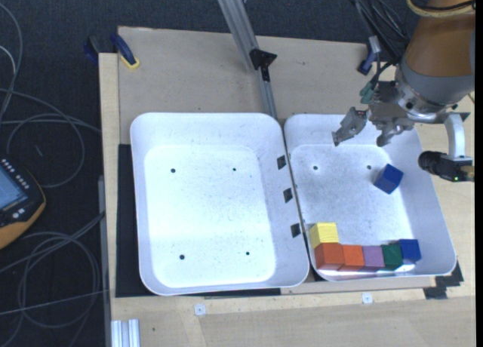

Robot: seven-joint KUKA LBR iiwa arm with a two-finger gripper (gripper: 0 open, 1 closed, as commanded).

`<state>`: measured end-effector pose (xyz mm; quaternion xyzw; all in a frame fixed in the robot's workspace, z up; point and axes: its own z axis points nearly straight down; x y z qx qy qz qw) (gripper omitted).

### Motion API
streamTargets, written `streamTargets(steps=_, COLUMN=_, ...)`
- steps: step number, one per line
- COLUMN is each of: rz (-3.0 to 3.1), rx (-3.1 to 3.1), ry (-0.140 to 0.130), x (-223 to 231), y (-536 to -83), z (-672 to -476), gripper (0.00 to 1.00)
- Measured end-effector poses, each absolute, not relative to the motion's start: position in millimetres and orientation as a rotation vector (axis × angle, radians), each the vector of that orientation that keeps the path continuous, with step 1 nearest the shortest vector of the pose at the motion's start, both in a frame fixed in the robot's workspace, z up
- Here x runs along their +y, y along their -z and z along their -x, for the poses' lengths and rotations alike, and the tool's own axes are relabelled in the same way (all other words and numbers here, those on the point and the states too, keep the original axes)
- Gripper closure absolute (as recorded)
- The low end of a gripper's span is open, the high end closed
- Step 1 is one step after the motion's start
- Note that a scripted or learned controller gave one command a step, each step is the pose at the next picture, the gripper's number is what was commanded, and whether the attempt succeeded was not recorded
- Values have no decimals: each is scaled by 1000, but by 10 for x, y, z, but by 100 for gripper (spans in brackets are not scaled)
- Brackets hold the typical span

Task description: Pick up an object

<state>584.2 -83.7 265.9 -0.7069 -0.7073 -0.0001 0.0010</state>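
My gripper (364, 134) hangs over the far end of the right bin (423, 210), its two fingers spread apart with nothing between them. A lone blue cube (390, 178) lies on the bin floor, a little nearer and to the right of the fingertips. Along the near wall sits a row of cubes: a yellow cube (326, 232) above an orange cube (327, 255), then a second orange cube (352, 256), a purple cube (373, 256), a green cube (392, 254) and a blue cube (410, 249).
The left bin (204, 202) lies beside the right one, with black clips (287, 194) along the shared wall. A slanted metal pole (241, 29) rises behind the bins. Cables and a handheld device (15, 202) lie left of the bench.
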Motion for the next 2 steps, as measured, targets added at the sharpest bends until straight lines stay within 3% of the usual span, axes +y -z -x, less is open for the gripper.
streamTargets(steps=1, rz=2218, rx=-2231, ry=8, x=-511, y=-2967, z=-6200, gripper=0)
streamTargets(steps=2, rz=2216, rx=-2233, ry=11, x=48, y=-3284, z=-6682, gripper=0)
